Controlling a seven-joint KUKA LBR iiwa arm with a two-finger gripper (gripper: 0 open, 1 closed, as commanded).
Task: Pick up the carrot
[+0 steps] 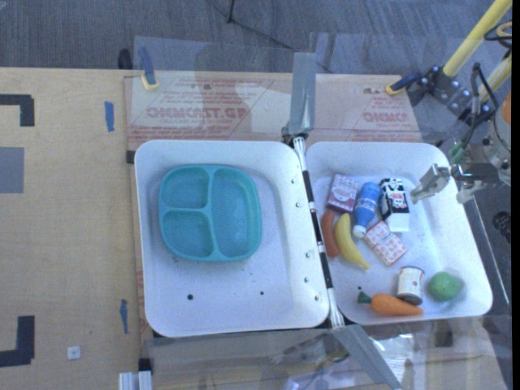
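Note:
The carrot (392,305), orange with a small green top pointing left, lies flat near the front edge of the right bin (463,242). A small can (409,283) sits just behind it, touching or nearly touching. My gripper (448,186) hangs over the bin's far right part, well behind and to the right of the carrot. Its fingers (427,184) stand apart, open, with nothing between them.
The right bin also holds a green round fruit (444,286), a banana (351,240), an orange-red sausage-like piece (327,232), a blue bottle (366,204), a pink box (344,192), a black-and-white carton (396,197) and a patterned packet (385,243). A teal divided plate (210,214) lies in the left bin (244,299).

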